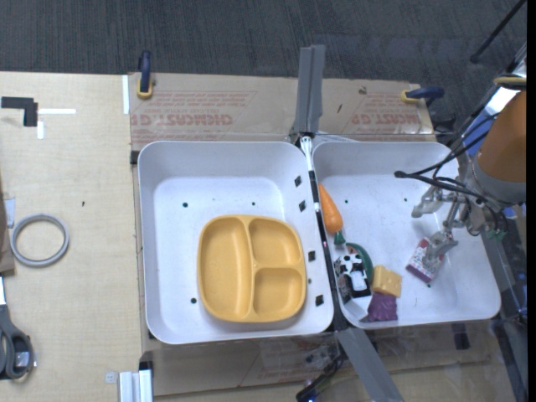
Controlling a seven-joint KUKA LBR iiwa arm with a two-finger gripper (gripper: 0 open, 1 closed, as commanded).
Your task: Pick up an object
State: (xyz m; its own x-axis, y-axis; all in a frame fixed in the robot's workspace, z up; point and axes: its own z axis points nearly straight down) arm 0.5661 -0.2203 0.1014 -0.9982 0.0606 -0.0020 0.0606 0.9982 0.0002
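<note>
The desk (pixel 67 174) carries two white bins: the left bin (pixel 167 174) holds a yellow divided plate (pixel 251 268), and the arm (pixel 507 149) reaches in from the right over the right bin (pixel 377 174). Its tool (pixel 437 245) points down, closed on a small pink-and-white packet (pixel 425 260). An orange carrot (pixel 331 212), cow toy (pixel 352 273), yellow block (pixel 387 281) and purple piece (pixel 382 307) lie near the divider.

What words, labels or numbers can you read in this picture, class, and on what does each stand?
Red print on the cardboard sheet behind the left bin: upside down and blurred, not readable.
Red print on the cardboard behind the right bin: blurred likewise, not readable.
Small packet below the end effector: markings too small to read.
Nothing else carries legible text.
</note>
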